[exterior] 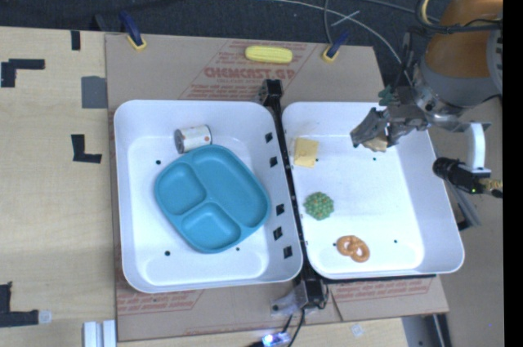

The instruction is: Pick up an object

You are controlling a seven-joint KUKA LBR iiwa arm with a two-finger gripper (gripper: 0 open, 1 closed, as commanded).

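While the grey arm with its orange band (466, 19) reaches in from the right, its dark two-finger gripper (377, 133) hangs over the far right part of the right shallow white plastic bin (433, 206). A small pale tan object (377, 144) shows at the fingertips, but whether the fingers are closed on it or merely above it I cannot tell.

Beside it, the left shallow white plastic bin (131, 198) holds a blue plastic plate with three compartments (211, 197), lying flat near the middle. Just beyond the plate's far edge lies a small cylinder can with a whitish end (192, 138), on its side.

Within the right bin, a pale yellow block (306, 152) sits near the left wall at the far side. A round green knobbly ball (319, 205) lies nearer, also toward the left. A small brown pretzel (353, 248) lies closest to the near wall.

Beyond both bins, a yellow banana-shaped piece (268, 55) rests on the brown cardboard sheet (163, 68).
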